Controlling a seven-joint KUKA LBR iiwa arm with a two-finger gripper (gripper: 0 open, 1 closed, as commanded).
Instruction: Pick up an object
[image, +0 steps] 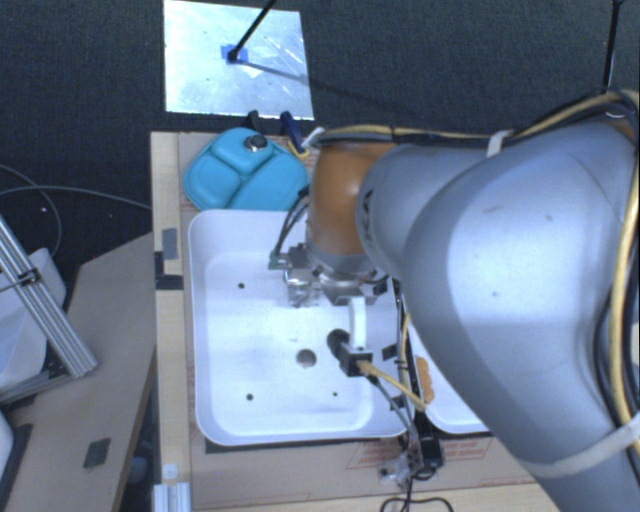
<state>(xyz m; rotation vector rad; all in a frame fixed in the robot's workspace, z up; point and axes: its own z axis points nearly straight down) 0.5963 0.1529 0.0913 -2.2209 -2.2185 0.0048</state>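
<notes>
A slanted view from above of a wooden bench (168, 330) carrying two shallow white bins side by side. A large grey arm (500, 260) reaches in from the right edge of the view and covers most of that side. It hides nearly all of the right-hand bin (455, 420), of which a strip by the bench's near edge can be seen. The arm's orange band (338, 195) sits above the far part of the left-hand bin (230, 330). Below the band, the gripper (325, 283) points down into that bin, near its far-right part. From this angle it cannot be told whether the gripper is open or closed, and nothing can be seen held in it. A small orange-brown object (425, 380) lies at the left wall of the right-hand bin, toward the near edge, partly covered by the arm and its cables. It is apart from the gripper, on the other side of the wall between the bins. The floor of the left-hand bin shows a few small dark dots and a round grey spot (306, 358) near its middle. Outside the bins, a blue plastic thing (245, 170) rests at the bench's far edge, touching the far rim of the left-hand bin. Beyond the bench a silver sheet (235, 55) lies on dark flooring, and a metal rail (45, 305) leans at the left.
</notes>
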